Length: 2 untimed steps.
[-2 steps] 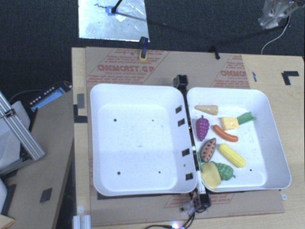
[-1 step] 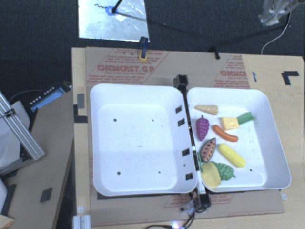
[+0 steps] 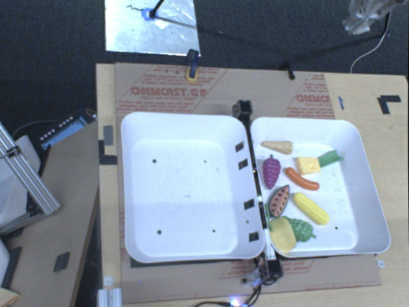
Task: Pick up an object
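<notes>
Gripper: (image 3: 369, 8) sits high at the top right corner, blurred, well apart from both bins and over the dark floor; whether it is wide or narrow cannot be told.
Left bin: (image 3: 137, 133) white, shallow, its floor bare, with open room across its whole width.
Right bin: (image 3: 364, 165) touches the left bin along a shared middle edge with black clips.
Cone: (image 3: 277, 147) tan, lies near the right bin's back wall, close to the middle edge.
Grapes: (image 3: 271, 170) purple, just beside the middle edge, below the cone.
Cheese: (image 3: 308, 165) yellow block touching a green piece (image 3: 330, 158) on its right.
Sausage: (image 3: 301, 178) orange-red, slanted, just under the cheese.
Watermelon slice: (image 3: 278, 201) lies by the middle edge, below the grapes.
Corn: (image 3: 311, 208) yellow, slanted, right of the slice.
Lemon: (image 3: 282, 233) yellow, at the front left corner, touching the green leafy piece (image 3: 300, 228).
Open room: the right third of the right bin is bare up to its wall.
Bench: (image 3: 358, 94) cardboard sheet under both bins, free strip along the back.
</notes>
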Motion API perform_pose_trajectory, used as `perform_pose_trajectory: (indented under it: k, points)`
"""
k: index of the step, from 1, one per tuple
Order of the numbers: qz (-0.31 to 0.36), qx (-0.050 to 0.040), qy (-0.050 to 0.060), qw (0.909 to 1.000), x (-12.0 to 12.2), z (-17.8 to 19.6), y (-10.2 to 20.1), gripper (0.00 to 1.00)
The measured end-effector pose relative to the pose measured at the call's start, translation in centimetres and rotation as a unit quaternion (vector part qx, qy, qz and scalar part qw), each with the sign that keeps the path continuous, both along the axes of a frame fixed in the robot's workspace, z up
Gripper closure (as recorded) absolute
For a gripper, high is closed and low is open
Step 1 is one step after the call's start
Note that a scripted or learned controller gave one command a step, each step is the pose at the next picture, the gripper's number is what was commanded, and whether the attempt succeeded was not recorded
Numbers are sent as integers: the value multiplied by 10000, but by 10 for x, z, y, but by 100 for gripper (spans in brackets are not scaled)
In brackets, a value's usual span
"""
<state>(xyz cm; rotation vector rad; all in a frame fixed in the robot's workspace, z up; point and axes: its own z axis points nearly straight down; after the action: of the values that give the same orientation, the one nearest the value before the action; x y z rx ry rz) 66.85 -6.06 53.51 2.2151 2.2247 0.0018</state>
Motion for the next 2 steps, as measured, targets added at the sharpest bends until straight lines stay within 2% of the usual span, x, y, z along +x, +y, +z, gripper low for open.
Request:
perform_pose_trajectory:
  k: [2]
  points:
    - [-2, 1, -1, 10000, 0, 0, 17, 100]
